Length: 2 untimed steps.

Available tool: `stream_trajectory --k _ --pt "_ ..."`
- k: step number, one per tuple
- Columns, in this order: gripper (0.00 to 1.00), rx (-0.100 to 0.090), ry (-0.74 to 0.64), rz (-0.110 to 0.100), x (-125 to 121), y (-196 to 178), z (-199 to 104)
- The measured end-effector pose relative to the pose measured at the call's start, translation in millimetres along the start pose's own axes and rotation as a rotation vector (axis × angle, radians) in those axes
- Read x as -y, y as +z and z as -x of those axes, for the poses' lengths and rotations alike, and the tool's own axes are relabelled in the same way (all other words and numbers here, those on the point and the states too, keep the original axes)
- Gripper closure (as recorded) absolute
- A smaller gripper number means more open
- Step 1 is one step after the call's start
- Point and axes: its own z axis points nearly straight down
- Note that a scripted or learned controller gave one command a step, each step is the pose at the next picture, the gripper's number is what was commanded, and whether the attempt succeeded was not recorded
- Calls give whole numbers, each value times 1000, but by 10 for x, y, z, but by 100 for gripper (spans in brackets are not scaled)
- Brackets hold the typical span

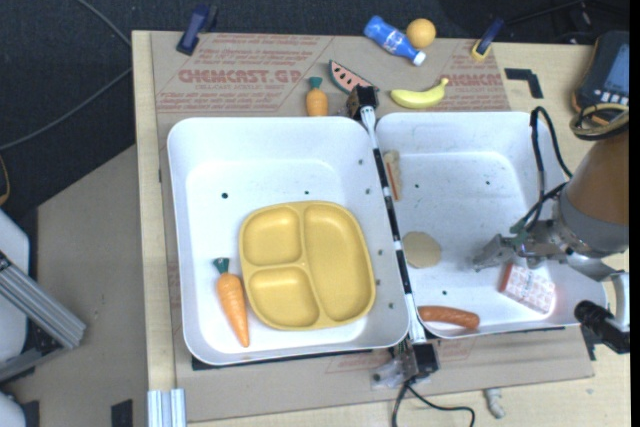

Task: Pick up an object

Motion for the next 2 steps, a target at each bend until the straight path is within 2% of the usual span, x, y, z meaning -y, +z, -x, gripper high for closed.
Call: stream_trajectory --k 1,2 --pt "0 2 1 1 11 177 295" --pt "100 2 0 4 3 77 289"
